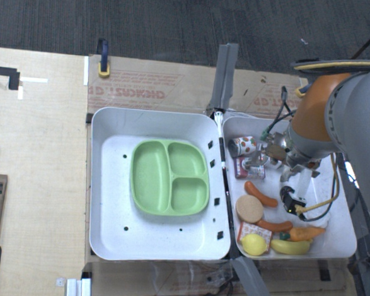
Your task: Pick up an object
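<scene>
The right bin [341,215] holds several toy foods. A small red-and-white can [243,144] lies near its back left corner. Further forward are a red sausage [261,194], a round tan biscuit [250,209], a yellow lemon [254,244], a banana [290,247] and an orange carrot [306,233]. My gripper [253,166] hangs low over the back left of this bin, just in front of the can and behind the sausage. I see nothing clearly held in it.
The left bin [106,189] bears a green divided plate [169,176]. A metal divider post [225,74] stands between the bins at the back. Black and yellow cables [307,206] dangle from the wrist over the right bin. A red-and-white packet [249,230] lies by the lemon.
</scene>
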Available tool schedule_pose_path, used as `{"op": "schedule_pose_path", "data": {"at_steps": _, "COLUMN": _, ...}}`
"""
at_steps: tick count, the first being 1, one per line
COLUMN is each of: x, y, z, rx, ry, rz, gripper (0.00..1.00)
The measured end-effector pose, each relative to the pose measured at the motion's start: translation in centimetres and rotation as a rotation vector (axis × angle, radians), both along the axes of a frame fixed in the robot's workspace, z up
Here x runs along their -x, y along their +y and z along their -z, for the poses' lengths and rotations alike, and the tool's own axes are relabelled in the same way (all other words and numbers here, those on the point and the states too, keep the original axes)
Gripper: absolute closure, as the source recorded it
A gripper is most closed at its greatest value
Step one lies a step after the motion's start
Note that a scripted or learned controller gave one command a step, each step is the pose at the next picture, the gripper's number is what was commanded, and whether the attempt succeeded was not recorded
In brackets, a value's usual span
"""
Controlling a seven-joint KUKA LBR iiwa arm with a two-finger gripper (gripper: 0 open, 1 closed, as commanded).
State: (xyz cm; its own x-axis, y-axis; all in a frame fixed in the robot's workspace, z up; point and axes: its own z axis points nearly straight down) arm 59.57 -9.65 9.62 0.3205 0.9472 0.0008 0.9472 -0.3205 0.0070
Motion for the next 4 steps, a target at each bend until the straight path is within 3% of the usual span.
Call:
{"op": "schedule_pose_path", "data": {"at_steps": 1, "x": -2.1, "y": 5.2, "z": -9.5, "rx": 0.001, "ry": 0.008, "rz": -0.240, "gripper": 0.00}}
{"op": "schedule_pose_path", "data": {"at_steps": 2, "x": 4.2, "y": -1.5, "z": -0.2, "rx": -0.001, "ry": 0.011, "rz": -0.163, "gripper": 0.00}}
{"op": "schedule_pose_path", "data": {"at_steps": 3, "x": 4.2, "y": -1.6, "z": -1.1, "rx": 0.000, "ry": 0.010, "rz": -0.158, "gripper": 1.00}}
{"op": "schedule_pose_path", "data": {"at_steps": 4, "x": 4.2, "y": -1.6, "z": -1.0, "rx": -0.001, "ry": 0.012, "rz": -0.158, "gripper": 0.00}}
